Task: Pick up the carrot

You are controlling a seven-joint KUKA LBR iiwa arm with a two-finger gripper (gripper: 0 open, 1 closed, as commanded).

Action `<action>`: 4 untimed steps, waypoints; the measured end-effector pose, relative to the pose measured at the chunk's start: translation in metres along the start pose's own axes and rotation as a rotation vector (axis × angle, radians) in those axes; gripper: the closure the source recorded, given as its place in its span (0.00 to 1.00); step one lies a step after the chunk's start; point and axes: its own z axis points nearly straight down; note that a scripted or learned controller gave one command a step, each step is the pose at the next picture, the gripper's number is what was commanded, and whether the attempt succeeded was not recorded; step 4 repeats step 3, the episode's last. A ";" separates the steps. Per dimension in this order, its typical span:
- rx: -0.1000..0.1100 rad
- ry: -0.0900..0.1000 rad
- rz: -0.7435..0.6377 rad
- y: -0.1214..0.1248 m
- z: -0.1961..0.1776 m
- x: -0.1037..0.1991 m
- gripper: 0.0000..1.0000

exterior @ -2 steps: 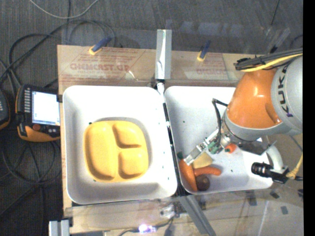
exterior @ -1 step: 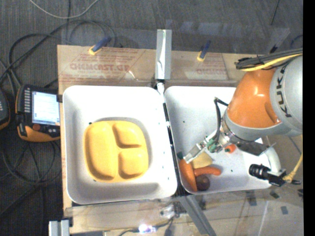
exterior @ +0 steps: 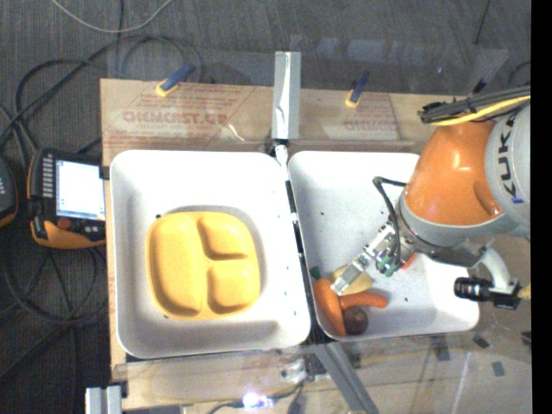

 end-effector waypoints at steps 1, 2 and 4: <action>-0.012 -0.011 -0.077 -0.028 0.093 -0.040 0.00; -0.017 -0.018 -0.077 -0.026 0.082 -0.042 1.00; -0.003 0.000 -0.136 0.024 0.000 0.027 1.00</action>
